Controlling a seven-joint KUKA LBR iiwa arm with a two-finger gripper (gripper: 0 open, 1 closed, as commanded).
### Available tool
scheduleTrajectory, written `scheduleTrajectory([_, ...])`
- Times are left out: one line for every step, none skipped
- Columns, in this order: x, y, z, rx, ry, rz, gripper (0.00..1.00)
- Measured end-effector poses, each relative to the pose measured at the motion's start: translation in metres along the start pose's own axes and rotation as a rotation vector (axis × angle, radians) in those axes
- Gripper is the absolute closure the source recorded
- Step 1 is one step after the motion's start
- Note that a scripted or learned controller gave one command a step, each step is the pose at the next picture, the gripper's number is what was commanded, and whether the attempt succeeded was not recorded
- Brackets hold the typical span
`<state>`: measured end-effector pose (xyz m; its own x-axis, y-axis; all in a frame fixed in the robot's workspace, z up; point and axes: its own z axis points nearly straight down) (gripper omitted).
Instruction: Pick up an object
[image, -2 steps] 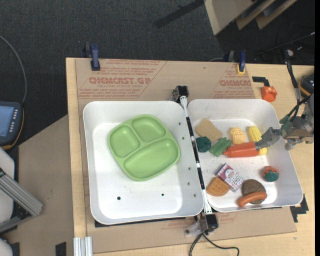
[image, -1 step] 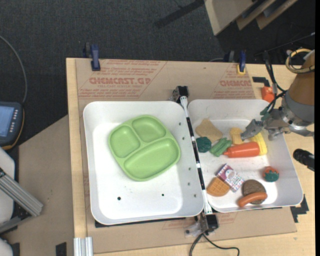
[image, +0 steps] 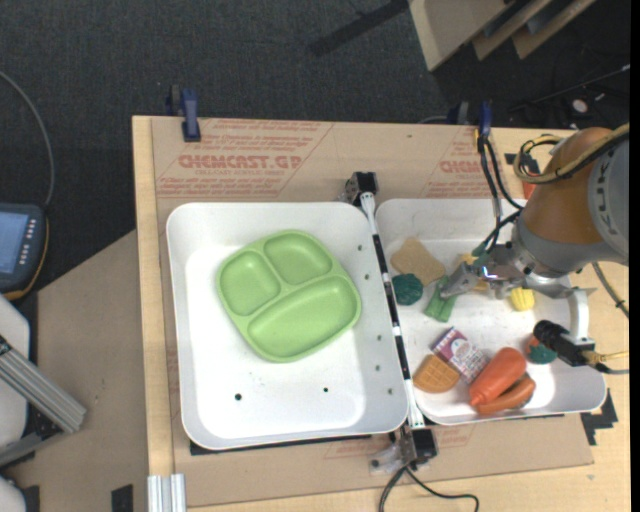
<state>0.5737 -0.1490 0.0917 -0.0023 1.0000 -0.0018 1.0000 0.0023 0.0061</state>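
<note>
My gripper (image: 458, 283) reaches in from the right, low over the middle of the right bin (image: 480, 222). Its tip is right at the upper end of a small green block (image: 438, 304), and I cannot make out whether it touches it. A teal round piece (image: 407, 290) lies just to the left. A tan block (image: 418, 262) sits above that. A small yellow piece (image: 521, 297) shows below the wrist. Near the bin's front lie a pink and white packet (image: 457, 347), an orange waffle-like piece (image: 436, 375) and an orange carrot (image: 500, 378).
The left bin (image: 200, 380) holds a green divided plate (image: 288, 294) in its middle. A metal strip with clamps (image: 385, 300) runs between the two bins. The grey and orange arm (image: 575, 215) covers the right bin's far right side.
</note>
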Motion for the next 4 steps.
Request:
scheduleTrajectory([-0.025, 0.036, 0.004, -0.003, 0.000, 0.000, 0.00])
scheduleTrajectory([-0.025, 0.036, -0.008, -0.008, -0.002, 0.001, 1.00])
scheduleTrajectory([0.028, 0.093, -0.007, 0.014, 0.002, -0.005, 1.00])
scheduleTrajectory([-0.064, 0.089, 0.010, 0.016, 0.001, 0.008, 1.00])
